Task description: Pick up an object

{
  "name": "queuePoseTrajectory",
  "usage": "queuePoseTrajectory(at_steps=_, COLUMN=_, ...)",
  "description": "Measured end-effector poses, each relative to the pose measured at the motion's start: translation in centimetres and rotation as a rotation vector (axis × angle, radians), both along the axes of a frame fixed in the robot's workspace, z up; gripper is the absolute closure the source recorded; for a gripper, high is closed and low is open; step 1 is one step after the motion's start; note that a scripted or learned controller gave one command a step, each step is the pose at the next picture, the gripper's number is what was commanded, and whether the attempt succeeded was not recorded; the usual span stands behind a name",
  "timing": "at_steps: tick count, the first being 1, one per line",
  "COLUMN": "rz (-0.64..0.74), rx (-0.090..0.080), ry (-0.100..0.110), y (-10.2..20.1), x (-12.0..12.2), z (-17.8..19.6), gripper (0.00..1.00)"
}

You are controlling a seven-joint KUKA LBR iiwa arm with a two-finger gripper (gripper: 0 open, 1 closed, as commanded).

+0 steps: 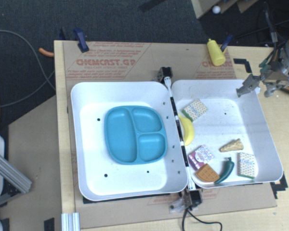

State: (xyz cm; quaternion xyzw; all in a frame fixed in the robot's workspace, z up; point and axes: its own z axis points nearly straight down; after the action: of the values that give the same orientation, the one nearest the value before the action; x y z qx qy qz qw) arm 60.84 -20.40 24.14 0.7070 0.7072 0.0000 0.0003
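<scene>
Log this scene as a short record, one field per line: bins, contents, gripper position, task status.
left bin: holds a blue divided plate
right bin: holds a banana, a green pepper, a wedge-shaped tan piece, a round orange-brown piece, three small patterned packets
gripper: above the right bin's far right corner, nothing seen between its fingers
task status: no object picked up yet
bench: a yellow bottle lies beyond the bins

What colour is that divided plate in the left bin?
Light blue, seen in the camera view: the plate.
</scene>
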Motion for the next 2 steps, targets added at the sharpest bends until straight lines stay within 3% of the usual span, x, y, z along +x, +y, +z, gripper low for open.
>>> queuePoseTrajectory(at_steps=1, rz=0.001, rx=0.003, ry=0.004, y=8.3, x=-2.3, z=-10.7, gripper=0.00)
queuePoseTrajectory(at_steps=2, rz=0.002, rx=0.002, ry=0.001, y=-1.0, x=2.2, z=-15.2, gripper=0.00)
